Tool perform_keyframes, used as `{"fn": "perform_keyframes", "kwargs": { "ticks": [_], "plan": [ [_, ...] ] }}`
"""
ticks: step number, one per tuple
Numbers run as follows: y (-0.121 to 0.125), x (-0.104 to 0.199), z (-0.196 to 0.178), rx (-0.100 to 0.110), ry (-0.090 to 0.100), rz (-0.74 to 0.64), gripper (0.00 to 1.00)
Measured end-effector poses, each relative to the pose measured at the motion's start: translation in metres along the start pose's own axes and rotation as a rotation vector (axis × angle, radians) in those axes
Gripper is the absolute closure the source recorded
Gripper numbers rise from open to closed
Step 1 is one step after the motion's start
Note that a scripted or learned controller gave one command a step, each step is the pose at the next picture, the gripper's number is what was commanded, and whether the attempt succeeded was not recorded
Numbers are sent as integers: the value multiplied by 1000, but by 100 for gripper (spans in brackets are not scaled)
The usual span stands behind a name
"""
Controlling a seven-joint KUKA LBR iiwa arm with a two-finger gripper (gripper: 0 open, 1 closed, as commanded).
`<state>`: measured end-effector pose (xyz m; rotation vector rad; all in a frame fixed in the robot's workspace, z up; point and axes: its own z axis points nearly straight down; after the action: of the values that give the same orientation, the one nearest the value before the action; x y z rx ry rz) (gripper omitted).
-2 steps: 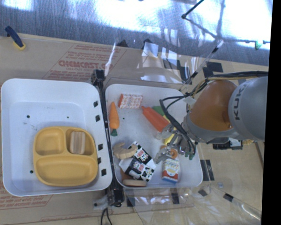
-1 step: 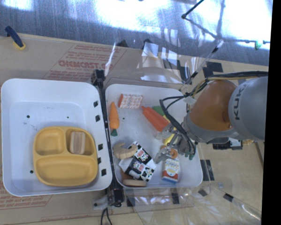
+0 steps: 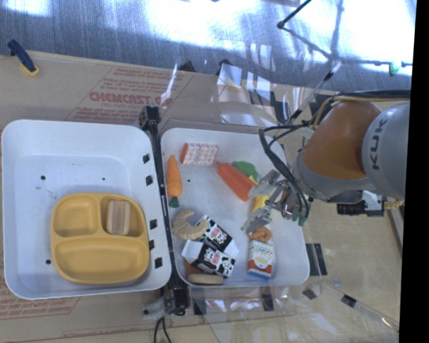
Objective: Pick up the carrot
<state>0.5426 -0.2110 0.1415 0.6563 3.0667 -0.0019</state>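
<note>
Two toy carrots lie in the right bin (image 3: 297,240). A small carrot (image 3: 173,176) rests along the bin's left wall, its green end pointing toward the front. A bigger carrot (image 3: 233,180) with a leafy green top (image 3: 246,169) lies near the bin's middle, at a slant. My gripper (image 3: 262,200) hangs over the right part of this bin, just right of the bigger carrot. Its fingers are spread open, with no carrot between them. A small yellow item (image 3: 259,203) shows beneath the gripper.
The right bin also holds an orange-and-white box (image 3: 199,153), a bread piece (image 3: 186,224), two cow-patterned cartons (image 3: 217,235) (image 3: 211,259), a juice box (image 3: 261,258) and a sausage (image 3: 205,278). The left bin (image 3: 28,164) bears a yellow divided plate (image 3: 77,257).
</note>
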Motion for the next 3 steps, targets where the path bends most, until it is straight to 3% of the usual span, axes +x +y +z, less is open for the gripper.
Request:
{"fn": "perform_keyframes", "kwargs": {
  "ticks": [1,2,3],
  "plan": [
    [5,-5,49,1,5,-128,0],
    [7,-7,37,0,-1,-132,100],
    [45,40,21,-1,6,-47,100]
  ]
}}
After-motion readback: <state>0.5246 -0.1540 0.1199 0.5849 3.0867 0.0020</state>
